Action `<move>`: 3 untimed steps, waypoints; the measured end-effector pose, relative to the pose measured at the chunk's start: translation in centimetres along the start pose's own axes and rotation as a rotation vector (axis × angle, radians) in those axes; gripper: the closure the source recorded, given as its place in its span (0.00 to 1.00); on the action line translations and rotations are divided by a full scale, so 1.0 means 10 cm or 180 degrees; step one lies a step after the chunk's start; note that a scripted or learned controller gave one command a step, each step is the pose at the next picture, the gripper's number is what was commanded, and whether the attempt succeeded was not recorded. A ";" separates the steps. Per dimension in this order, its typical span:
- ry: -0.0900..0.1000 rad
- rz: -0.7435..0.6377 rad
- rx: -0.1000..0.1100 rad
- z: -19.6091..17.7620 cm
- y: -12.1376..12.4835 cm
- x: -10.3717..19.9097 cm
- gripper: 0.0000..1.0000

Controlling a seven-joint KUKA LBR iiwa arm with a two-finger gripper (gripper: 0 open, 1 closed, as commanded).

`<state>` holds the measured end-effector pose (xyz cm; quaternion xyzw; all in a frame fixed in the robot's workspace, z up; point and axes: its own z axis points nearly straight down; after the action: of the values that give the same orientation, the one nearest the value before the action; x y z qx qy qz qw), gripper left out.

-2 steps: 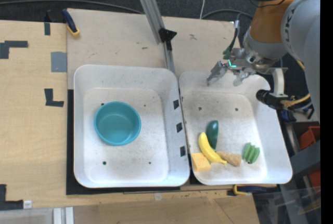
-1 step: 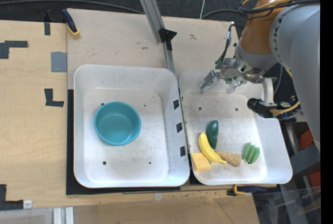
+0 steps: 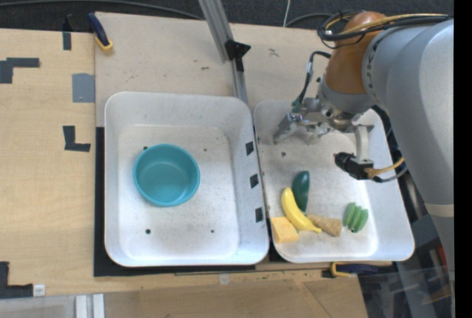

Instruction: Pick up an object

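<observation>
While pincer [image 3: 284,133] hovers nr right bin [image 3: 391,239] top edge; toys cluster btm.

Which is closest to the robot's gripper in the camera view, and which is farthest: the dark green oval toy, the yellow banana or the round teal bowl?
Measured from the gripper at the top of the right bin:
1. Dark green oval toy, just below it, same bin.
2. Yellow banana, lower still in that bin.
3. Round teal bowl, far off in the left bin.

I see five small items in the right bin's near end: a yellow banana [image 3: 296,210] lying curved, a dark green piece [image 3: 301,182] just above it, a yellow block [image 3: 284,229], a tan piece [image 3: 327,224], a green ridged piece [image 3: 355,217]
</observation>
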<state>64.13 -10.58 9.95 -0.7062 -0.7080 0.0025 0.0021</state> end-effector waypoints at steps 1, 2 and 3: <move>-0.0003 0.0000 -0.0010 0.12 0.00 0.01 0.00; -0.0003 -0.0003 -0.0010 0.01 0.00 0.01 1.00; 0.0000 0.0002 -0.0030 -0.51 0.10 0.03 1.00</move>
<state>65.16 -10.25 15.07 -0.7064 -0.7078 -0.0009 -0.0012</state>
